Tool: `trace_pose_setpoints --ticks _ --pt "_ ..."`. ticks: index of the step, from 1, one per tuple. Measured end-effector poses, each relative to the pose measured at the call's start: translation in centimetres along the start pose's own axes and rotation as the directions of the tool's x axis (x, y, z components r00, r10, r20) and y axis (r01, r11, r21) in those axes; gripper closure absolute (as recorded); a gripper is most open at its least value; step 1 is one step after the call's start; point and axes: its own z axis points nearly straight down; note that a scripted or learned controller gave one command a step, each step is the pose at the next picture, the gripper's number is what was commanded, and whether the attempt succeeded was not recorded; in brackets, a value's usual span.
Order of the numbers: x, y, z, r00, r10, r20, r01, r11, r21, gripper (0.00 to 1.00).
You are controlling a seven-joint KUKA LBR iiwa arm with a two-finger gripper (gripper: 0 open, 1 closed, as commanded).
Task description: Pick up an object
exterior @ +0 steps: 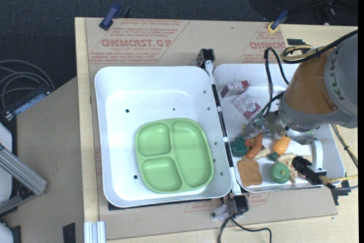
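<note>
Hanging over the right bin, the hand has the toy carrot just below it, nearer us. I cannot tell whether the hand is gripping anything.

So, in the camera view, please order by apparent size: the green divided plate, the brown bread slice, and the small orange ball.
1. green divided plate, by far the largest
2. brown bread slice
3. small orange ball, the smallest

We're fixed high above the counter, looking down at a slant, both white bins framed, arm entering right
</note>
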Motion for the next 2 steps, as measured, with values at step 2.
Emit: trace_pose_setpoints --ticks 2 --pt "6.3 1.2 -10.1 1.0 -0.003 0.0 0.003 1.0 -0.003 1.0"
